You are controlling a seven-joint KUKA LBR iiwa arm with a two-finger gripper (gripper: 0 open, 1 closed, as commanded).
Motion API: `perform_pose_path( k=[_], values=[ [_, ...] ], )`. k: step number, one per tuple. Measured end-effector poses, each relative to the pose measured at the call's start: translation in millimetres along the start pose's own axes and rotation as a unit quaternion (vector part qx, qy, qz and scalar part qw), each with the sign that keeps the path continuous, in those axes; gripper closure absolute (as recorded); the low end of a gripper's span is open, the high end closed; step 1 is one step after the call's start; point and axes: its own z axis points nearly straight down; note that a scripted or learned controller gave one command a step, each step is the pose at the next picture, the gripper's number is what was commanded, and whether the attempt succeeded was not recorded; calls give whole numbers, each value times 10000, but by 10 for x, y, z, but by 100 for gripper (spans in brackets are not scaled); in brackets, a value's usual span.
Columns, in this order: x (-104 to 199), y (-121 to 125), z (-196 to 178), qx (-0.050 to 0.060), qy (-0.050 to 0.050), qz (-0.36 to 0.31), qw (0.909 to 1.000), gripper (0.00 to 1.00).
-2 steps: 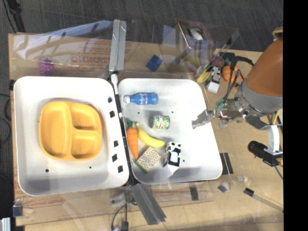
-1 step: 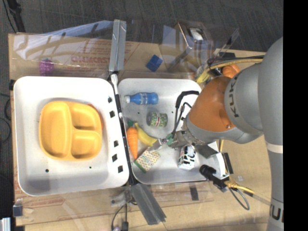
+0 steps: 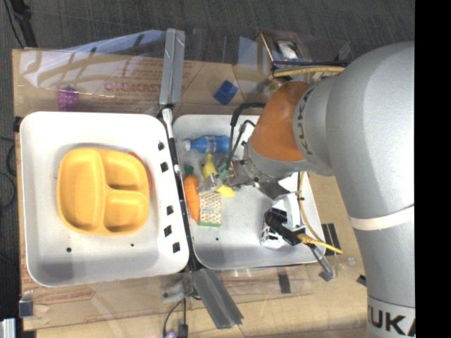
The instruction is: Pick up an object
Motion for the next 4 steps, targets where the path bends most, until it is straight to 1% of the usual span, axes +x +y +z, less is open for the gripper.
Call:
perform_pose_path(
  k=[1,2,3,4],
  values=[
    [34,17,-88,7,40,-25,10000,100],
    [32,16,-88,7,38,-26,10000,0],
    [-89,429,92,81,21,95,9999,0],
    [-72,429,19,110,41,58,9999,100]
  ],
)
